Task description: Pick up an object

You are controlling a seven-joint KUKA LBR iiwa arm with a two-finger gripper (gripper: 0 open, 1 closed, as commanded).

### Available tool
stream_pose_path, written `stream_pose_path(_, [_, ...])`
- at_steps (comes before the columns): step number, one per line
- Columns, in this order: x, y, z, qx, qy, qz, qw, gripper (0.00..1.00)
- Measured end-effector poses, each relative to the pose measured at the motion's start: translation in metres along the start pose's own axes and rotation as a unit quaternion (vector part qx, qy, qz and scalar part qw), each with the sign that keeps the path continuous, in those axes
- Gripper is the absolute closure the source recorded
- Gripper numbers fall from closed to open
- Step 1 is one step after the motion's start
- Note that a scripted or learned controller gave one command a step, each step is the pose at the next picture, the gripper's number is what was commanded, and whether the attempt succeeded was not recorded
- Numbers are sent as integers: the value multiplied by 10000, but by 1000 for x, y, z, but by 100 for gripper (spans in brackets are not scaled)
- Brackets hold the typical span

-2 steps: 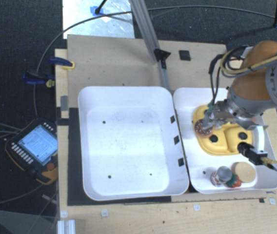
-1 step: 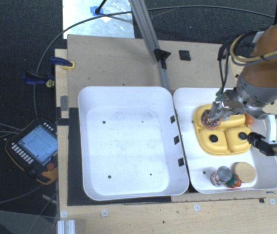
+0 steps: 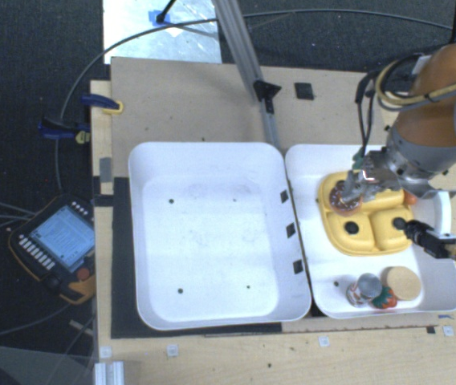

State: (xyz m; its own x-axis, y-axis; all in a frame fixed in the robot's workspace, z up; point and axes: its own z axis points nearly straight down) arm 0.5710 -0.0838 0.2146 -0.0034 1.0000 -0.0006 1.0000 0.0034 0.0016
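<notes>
At the far left of the frame, on the dark floor, a handheld control pendant (image 3: 58, 245) with a lit screen lies among loose cables. Just right of it, the left bin (image 3: 207, 233) takes up the middle of the frame, white, with a few dark dots on its floor. Touching its right rim is the right bin (image 3: 315, 215), in the right half of the frame. A yellow moulded toy (image 3: 366, 221) lies in the upper middle of that bin. In the bin's lower part, near the bottom rim, sit a small grey and red-green object (image 3: 366, 289) and, just right of it and touching or nearly so, a round tan disc (image 3: 402, 283). The arm (image 3: 437, 111) reaches in from the upper right, and its gripper (image 3: 355, 186) sits down over the upper left part of the yellow toy; whether the claw is apart or together I cannot tell.
</notes>
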Motion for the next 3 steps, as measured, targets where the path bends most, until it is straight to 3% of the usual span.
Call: stream_pose_path(3, [178, 19, -4, -9, 20, -38, 10000, 100])
